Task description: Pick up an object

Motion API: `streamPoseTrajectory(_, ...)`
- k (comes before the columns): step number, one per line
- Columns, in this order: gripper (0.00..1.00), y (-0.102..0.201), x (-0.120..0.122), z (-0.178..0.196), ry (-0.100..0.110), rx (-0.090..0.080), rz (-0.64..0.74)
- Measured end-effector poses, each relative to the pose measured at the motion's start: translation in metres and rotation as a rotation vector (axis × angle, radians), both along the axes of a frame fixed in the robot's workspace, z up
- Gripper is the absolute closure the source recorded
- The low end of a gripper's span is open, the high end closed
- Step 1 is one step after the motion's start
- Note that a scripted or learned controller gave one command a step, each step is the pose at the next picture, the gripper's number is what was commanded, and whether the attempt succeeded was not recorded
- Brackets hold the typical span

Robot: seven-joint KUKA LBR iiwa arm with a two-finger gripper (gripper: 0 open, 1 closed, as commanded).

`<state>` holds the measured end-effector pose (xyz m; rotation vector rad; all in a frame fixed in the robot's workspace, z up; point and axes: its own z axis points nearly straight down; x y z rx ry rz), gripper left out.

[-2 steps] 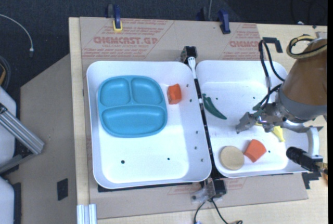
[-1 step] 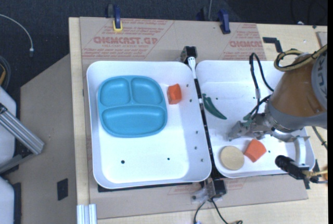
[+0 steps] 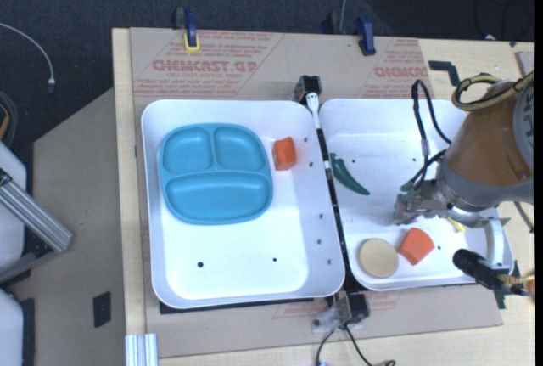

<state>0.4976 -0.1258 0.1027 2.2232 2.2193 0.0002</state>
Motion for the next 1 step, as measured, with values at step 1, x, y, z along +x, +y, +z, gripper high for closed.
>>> streamPoseTrajectory(1,1.0,-0.0099,0.0038,0.0575,-0.007,-0.003,0.002)
